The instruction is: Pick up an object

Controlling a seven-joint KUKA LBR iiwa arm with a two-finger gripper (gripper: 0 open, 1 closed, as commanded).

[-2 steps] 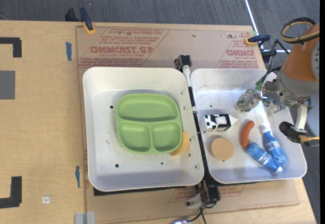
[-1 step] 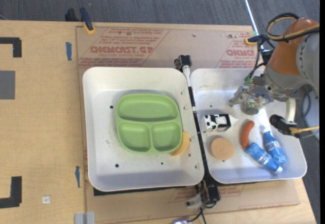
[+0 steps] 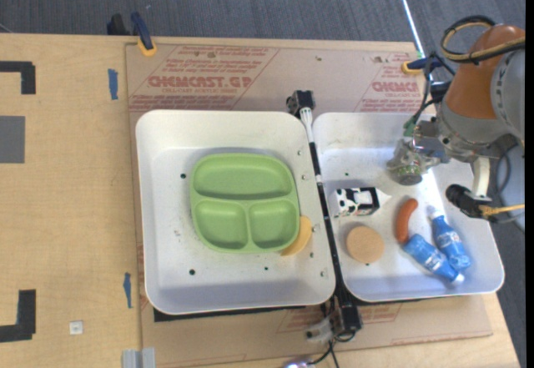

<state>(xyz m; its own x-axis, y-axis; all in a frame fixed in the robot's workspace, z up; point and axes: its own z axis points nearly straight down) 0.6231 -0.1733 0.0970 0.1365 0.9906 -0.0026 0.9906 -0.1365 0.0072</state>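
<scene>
– Two bins here. What lies in the right bin (image 3: 492, 279)?
– A cow toy (image 3: 357, 201), a tan disc (image 3: 365, 244), a sausage (image 3: 405, 219) and two blue bottles (image 3: 437, 248), lower right of the frame.
– And the gripper (image 3: 409, 164)?
– Above that bin's upper part, apart from them; open or closed, I cannot tell.
– The left bin (image 3: 158, 208)?
– A green tray (image 3: 245, 201), a yellow piece (image 3: 297, 238) touching it.

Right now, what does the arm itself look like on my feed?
The arm is grey with an orange band above the wrist. Yellow and black cables loop over it, and the metallic gripper hangs above the right bin.
</scene>
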